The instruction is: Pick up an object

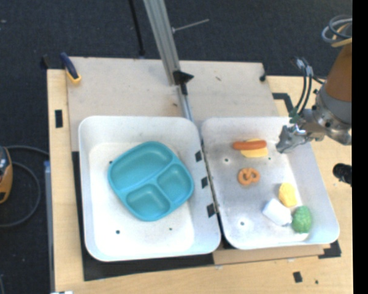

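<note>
The table (pixel 129 90) carried 2 shallow white bins side by side. The left bin (pixel 98 237) held 1 turquoise divided plate (pixel 150 180) with 3 compartments. The right bin (pixel 230 225) held 5 small things: 1 hot dog toy (pixel 250 147) near its far edge, 1 pretzel toy (pixel 248 176) just below that, then 1 yellow piece (pixel 287 195), 1 white piece (pixel 276 212) and 1 green leafy piece (pixel 302 219), clustered and touching at the near right corner.

My hand (pixel 288 138) hung over the right bin's far right part, near the hot dog toy but apart from it. Whether my fingers were apart or together I could not tell; nothing showed between them.

I judged these toys light, stiff plastic and somewhat slippery. The hot dog toy lay nearest and free of neighbours, so I would have taken it across its narrow middle.
</note>
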Motion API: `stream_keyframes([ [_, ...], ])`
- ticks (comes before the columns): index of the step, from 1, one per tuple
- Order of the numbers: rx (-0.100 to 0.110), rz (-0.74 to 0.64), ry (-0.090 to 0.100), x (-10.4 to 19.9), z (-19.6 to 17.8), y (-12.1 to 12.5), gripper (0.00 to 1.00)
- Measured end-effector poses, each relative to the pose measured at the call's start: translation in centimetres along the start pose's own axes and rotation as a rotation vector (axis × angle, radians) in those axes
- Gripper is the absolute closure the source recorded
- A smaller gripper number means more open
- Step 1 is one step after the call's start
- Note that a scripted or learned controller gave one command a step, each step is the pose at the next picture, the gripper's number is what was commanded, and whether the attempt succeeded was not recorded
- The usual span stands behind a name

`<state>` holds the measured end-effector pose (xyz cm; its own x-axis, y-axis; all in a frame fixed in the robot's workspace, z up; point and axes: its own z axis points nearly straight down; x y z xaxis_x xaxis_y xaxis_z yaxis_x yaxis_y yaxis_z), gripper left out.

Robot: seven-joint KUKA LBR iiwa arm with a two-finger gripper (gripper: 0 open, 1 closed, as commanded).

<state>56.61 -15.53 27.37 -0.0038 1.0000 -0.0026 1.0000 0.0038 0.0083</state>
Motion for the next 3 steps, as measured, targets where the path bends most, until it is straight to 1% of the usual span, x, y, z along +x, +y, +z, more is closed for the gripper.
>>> stream_keyframes([
  [1,0.005,-0.004,0.003,4.8,-0.3,2.2,1.00],
  [2,0.006,-0.003,0.002,10.6,0.3,4.3,1.00],
  [3,0.008,-0.001,0.002,15.4,1.9,5.3,1.00],
])
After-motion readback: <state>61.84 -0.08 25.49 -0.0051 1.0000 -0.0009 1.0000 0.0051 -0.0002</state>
